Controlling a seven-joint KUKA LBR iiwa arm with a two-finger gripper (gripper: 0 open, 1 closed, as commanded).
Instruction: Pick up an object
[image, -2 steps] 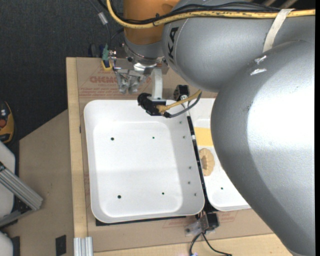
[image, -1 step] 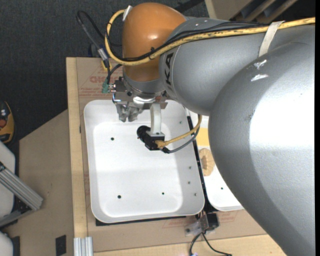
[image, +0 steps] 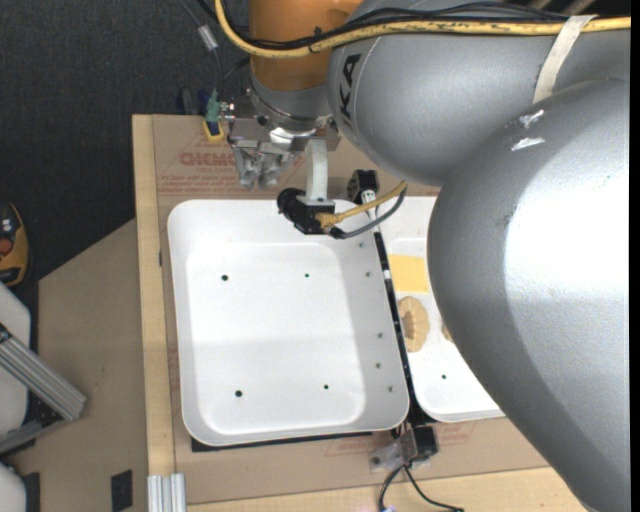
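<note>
Along the far left edge, dark carpet-like flooring borders the counter, a brown cardboard-coloured surface with faint red print near its top. On it lies the left bin, a shallow white tray with rounded corners and a few small dark holes in its floor. Just above that bin's top rim, over the bare counter, hangs the hand, a cluster of grey metal parts under the orange band of the arm. I cannot tell from here whether it is open or closed, and nothing can be made out in its hold. Beside it, a black fitting with yellowish cable loops over the bin's top right corner. Further right, past a dark seam between the trays, sits the right bin, mostly hidden by the big grey arm sweeping across the view. In the visible strip of this bin lie a flat yellow object and, just below it, a round tan object, near the left wall. Both are well apart from the hand.
</note>
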